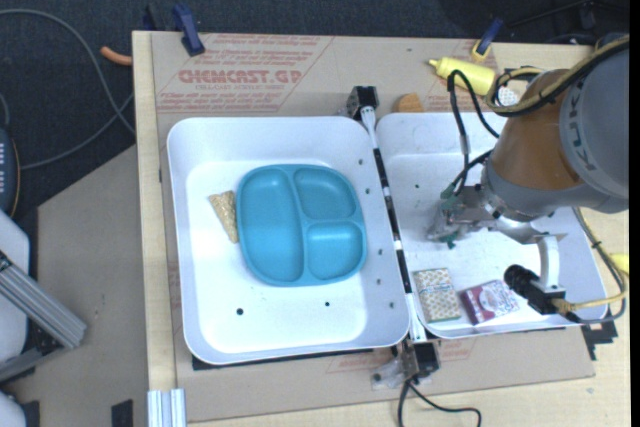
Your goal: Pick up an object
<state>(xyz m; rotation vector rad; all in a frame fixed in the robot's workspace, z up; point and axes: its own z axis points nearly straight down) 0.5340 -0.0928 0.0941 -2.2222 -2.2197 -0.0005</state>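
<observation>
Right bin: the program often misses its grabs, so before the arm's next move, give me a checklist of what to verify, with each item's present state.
1. Gripper is over the right bin: ok.
2. Something is held between the fingers: cannot tell; the wrist hides the tips.
3. Pickable things lie in the right bin: ok; a patterned square packet and a dark red packet lie near its front edge.
4. Those two packets are apart from the gripper: ok.
5. Blue divided plate sits in the left bin, out of the arm's way: ok.
6. Tan piece beside the plate is free: not ok; the plate seems to overlap it.
</observation>
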